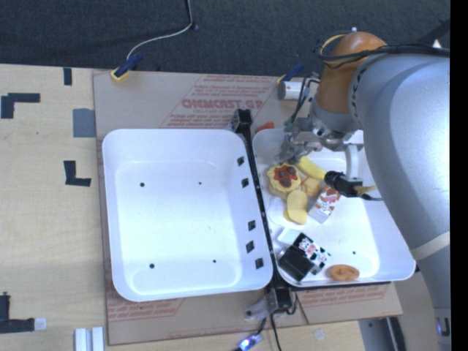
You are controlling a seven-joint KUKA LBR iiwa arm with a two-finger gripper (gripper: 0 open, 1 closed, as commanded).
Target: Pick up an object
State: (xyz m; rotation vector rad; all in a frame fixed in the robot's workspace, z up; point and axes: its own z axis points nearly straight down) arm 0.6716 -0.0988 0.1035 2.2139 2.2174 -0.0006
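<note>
The gripper (pixel 291 146) is hanging over the right bin (pixel 365 251); food items (pixel 296 189) are lying just beside it, a doughnut (pixel 343 272) well apart, the left bin (pixel 175 210) sitting beyond.

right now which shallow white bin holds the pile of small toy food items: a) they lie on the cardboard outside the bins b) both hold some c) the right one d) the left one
c, the small toy food items such as the yellow banana-shaped piece and the orange ring-shaped piece all lie in the right shallow white bin, under the arm's gripper.
</note>
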